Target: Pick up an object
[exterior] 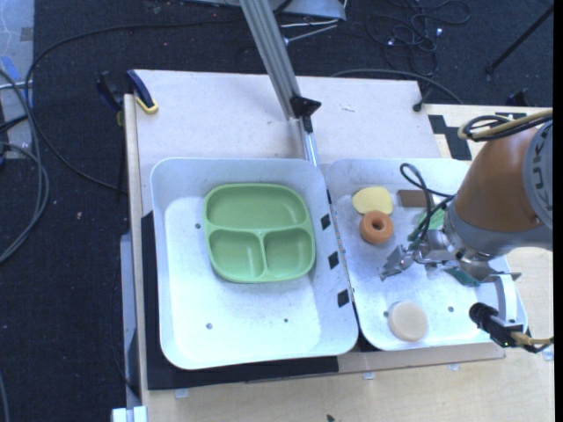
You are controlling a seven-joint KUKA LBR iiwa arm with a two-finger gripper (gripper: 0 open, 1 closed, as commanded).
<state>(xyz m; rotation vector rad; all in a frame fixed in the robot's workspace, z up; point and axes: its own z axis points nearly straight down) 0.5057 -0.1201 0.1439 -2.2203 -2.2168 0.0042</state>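
Beige disc (408, 321): lowest in the right bin (374, 328).
Gripper (398, 265): fingers' state I cannot tell.
Orange ring (376, 228): just above-left of gripper, nearest.

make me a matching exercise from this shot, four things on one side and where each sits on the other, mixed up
Things:
1. green divided tray
2. orange ring
3. pale round disc
4. yellow piece

Places:
A. right bin, near its front edge
B. left bin, toward the back
C. right bin, at the back, just behind the ring
D. right bin, just in front of the yellow piece

Pairs: 1-B, 2-D, 3-A, 4-C
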